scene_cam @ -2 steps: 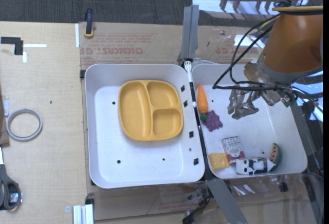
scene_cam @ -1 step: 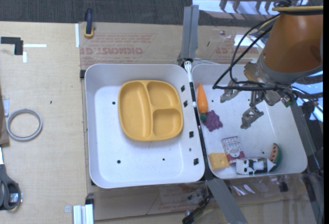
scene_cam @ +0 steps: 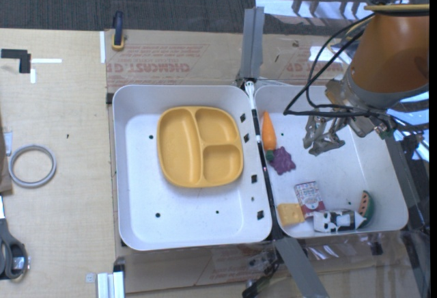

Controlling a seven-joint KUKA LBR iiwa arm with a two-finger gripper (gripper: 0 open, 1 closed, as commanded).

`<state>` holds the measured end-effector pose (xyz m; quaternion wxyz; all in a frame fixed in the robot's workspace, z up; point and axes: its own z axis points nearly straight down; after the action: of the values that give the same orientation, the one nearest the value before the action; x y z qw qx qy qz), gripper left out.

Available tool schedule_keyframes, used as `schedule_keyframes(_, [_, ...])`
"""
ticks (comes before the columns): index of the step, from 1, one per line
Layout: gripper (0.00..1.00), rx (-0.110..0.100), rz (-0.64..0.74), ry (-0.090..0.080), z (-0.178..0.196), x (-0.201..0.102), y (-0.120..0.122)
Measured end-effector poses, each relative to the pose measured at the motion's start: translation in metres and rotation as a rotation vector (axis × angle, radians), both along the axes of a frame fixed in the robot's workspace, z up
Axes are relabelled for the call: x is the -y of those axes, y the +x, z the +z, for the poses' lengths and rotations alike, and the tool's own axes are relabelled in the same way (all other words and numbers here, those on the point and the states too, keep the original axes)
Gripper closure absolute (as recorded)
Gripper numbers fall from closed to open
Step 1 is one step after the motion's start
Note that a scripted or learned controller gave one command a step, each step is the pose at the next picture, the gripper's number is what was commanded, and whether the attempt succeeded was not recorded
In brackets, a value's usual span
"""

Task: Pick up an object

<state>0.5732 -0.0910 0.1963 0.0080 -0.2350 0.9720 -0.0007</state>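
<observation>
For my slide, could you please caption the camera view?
KUKA gripper poised over the right bin of toys; yellow plate alone in the left.

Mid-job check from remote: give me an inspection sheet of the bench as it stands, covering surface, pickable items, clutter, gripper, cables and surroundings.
Surface: two white bins side by side; left bin holds a yellow divided plate; right bin holds the small items.
Job's things: carrot and purple grapes by the right bin's left wall; snack packet, cracker, black-and-white piece and watermelon slice along its near edge.
Clutter: tape ring and scissors on the wooden bench, left.
Gripper: gripper hangs above the right bin, nothing seen between its fingers.
Cables: black cables loop beside the arm.
Surroundings: cardboard behind the bins; dark floor beyond.
</observation>
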Motion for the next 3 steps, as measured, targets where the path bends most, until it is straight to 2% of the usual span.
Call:
schedule_keyframes(1, [1.00, -0.013, -0.388, 0.001, -0.104, 0.058, -0.017])
schedule_keyframes(2, [1.00, -0.014, -0.509, 0.002, -0.104, 0.102, -0.065])
schedule_keyframes(3, [1.00, -0.012, -0.731, 0.004, -0.104, 0.130, -0.075])
